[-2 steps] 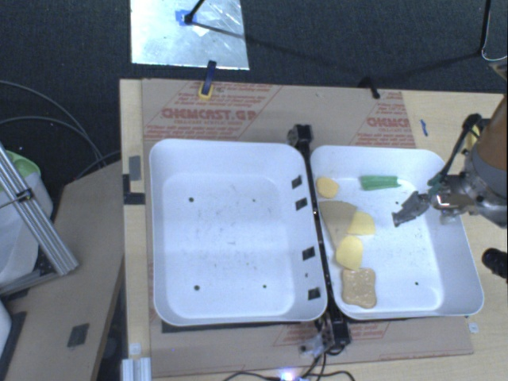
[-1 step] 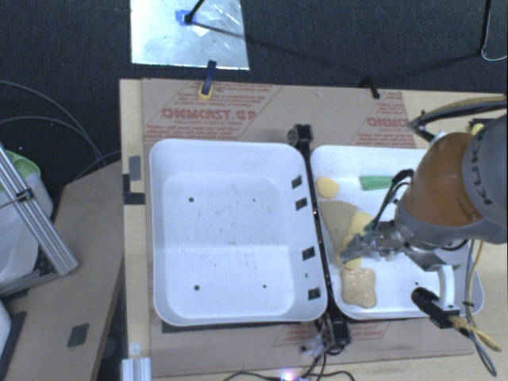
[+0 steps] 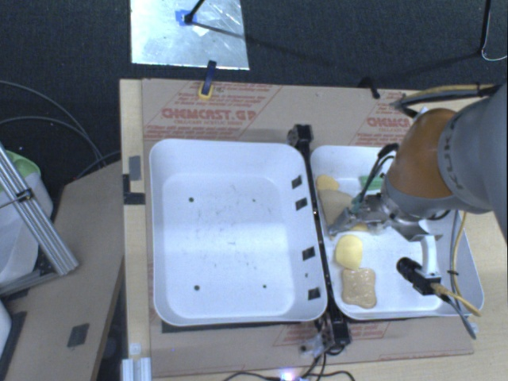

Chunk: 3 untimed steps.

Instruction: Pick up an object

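Overhead, two white bins, one claw

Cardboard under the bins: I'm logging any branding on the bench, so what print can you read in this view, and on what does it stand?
"CHEMCAST. G P" in red, on the cardboard sheet behind the left bin.
The same red print repeats behind the right bin, partly hidden by the arm; only "CHEMC" reads there.
Smaller red lines around both prints are too blurred to read.

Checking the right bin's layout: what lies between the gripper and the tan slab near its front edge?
In the camera view, a round yellow piece lies between the gripper and the tan slab.
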### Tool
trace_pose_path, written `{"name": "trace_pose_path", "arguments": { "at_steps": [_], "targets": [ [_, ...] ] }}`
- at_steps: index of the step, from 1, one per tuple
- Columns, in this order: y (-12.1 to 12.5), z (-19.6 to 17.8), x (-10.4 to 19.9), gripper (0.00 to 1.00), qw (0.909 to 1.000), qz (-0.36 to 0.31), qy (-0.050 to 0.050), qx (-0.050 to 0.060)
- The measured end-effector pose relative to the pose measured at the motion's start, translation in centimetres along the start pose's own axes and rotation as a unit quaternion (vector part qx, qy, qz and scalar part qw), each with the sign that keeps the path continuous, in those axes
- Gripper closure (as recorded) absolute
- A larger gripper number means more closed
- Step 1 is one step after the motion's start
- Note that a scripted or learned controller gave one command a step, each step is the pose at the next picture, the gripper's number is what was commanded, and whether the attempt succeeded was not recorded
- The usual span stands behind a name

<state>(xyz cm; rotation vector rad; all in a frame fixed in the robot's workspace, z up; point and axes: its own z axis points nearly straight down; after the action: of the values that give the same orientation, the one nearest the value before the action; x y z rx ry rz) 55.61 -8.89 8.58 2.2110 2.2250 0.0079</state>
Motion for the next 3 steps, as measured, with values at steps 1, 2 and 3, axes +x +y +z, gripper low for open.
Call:
{"name": "trace_pose_path", "arguments": {
  "at_steps": [1,2,3],
  "targets": [
    [-7.0,-10.4,7.7,0.0,1.0,-0.001,0.001,0.001],
    [-6.7,-11.0,7.3,1.0,1.0,0.001,0.0,0.001],
    [-6.5,-25.0,17.0,1.0,1.0,-0.005,0.004,-0.005]
  ]
}}
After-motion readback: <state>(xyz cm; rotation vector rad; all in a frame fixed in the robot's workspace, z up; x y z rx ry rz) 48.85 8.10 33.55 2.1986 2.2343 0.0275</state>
